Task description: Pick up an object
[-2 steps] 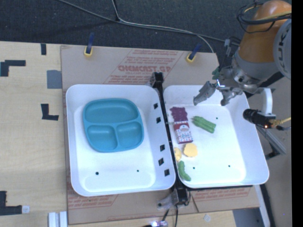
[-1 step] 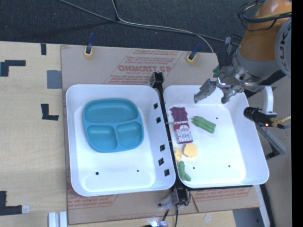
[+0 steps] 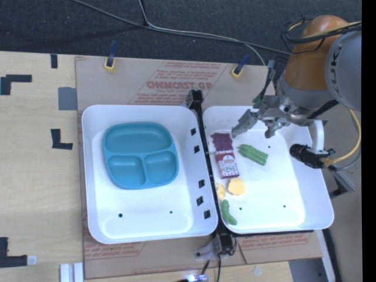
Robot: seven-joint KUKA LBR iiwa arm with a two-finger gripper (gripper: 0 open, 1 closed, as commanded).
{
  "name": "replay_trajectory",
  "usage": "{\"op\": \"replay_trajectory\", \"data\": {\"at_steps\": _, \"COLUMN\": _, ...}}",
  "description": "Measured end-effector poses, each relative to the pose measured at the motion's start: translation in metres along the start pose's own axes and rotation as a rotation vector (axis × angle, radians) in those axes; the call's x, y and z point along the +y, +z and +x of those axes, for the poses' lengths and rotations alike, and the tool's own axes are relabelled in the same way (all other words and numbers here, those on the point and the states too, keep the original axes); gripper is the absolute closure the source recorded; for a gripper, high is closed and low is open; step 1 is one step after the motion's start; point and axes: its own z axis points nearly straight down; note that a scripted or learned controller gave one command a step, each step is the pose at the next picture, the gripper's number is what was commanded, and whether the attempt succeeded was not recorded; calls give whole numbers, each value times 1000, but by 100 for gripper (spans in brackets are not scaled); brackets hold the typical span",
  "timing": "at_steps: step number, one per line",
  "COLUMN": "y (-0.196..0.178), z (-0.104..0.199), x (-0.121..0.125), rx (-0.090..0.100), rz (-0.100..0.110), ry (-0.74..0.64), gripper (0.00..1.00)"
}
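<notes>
White bins sit side by side on a cardboard sheet over the bench, left bin and right bin touching along a black divider. A teal tray with three compartments lies flat in the left bin, toward its upper half. In the right bin the items gather along the left wall: a maroon packet at about 10 o'clock from the bin's centre, a red-and-white carton just below it and touching it, a yellow piece at 8 o'clock, a paler yellow bit beside that, and a small green piece lower, near the front left corner. A green pod lies apart from these, tilted, just above the bin's centre. The gripper hangs over the bin's upper part, at 12 o'clock from the pod, its two fingers spread apart with nothing between them — one tip points toward the packet, the other sits just above the pod. Grey arm and orange band come in from 2 o'clock.
</notes>
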Motion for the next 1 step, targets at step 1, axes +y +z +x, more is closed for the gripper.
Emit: {"op": "replay_trajectory", "data": {"at_steps": 1, "y": 44, "z": -2, "x": 4, "rx": -1, "rz": -1, "ry": 0, "gripper": 0}}
